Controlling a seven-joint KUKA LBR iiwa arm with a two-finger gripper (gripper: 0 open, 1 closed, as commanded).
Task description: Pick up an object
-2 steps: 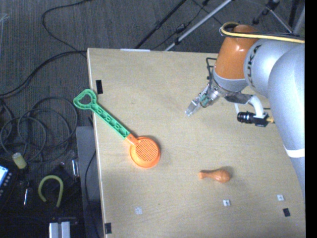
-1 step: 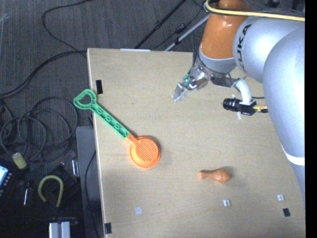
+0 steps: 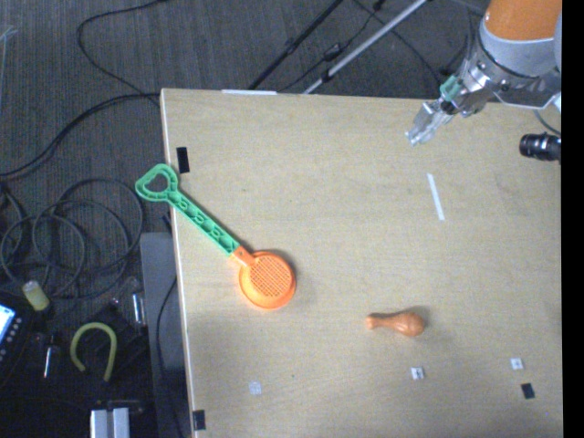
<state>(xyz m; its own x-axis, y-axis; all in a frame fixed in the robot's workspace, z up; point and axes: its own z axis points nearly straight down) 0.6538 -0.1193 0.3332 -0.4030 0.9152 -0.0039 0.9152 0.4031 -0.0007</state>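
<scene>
Table (image 3: 365,153) carries three loose things. Strainer (image 3: 260,276), orange head with green handle, lies well left of centre, handle running up-left toward the table edge. Small tan drumstick (image 3: 399,322) lies lower right of the strainer, well apart from it. Thin white stick (image 3: 436,197) lies up and right of the strainer. Gripper (image 3: 422,131) hangs off the arm (image 3: 520,26), above the white stick, far from the strainer; nothing between its tips, and whether wide or narrow I cannot tell. Step, by my reading: approach, no target reached yet. Next move calls for travelling over one thing, aligning across its narrow part, then descending.
</scene>
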